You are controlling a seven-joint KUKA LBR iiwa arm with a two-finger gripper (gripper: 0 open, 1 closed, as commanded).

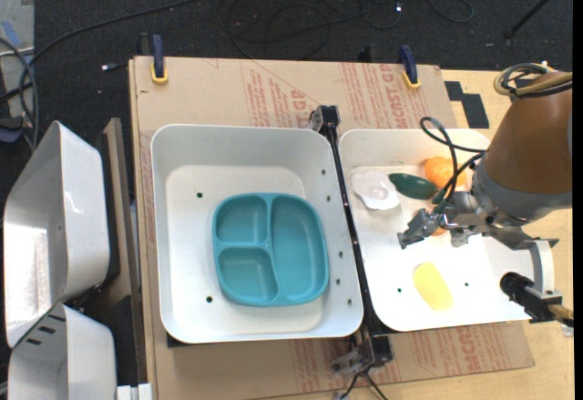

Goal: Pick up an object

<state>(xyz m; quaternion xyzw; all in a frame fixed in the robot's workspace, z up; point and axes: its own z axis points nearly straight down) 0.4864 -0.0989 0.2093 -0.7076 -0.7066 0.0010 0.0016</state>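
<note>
- Two white bins sit side by side on the tabletop (pixel 273 88); the left bin (pixel 173 207) holds a teal divided plate (pixel 271 249), lying flat and well apart from the hand. It looks wide and shallow, so a two-finger pinch would probably slide off its rim; reaching for it would likely cost a try.
- One tall wall runs between the bins (pixel 344 207). A sweep leftward at low height could knock against it.
- Several small things crowd the upper part of the right bin (pixel 455 316): a white roundish piece (pixel 375 189), a dark green item (pixel 413 183) just beside it, and an orange ball-like thing (pixel 438 171) touching or nearly touching the green one. Closing here could catch two at once, or nudge the round orange one so it rolls away.
- Low over the right bin hangs the hand (pixel 421 231), just below that cluster and just above the yellow one. I cannot tell whether it is clenched or released, and nothing shows in it.
- One yellow oblong object (pixel 432 286) lies alone on the bin floor, nearest the hand, which makes it the likeliest target. Its smooth rounded shape could squirt out of a pinch that lands off-centre, and a descent aimed short would press on the bin floor instead.
</note>
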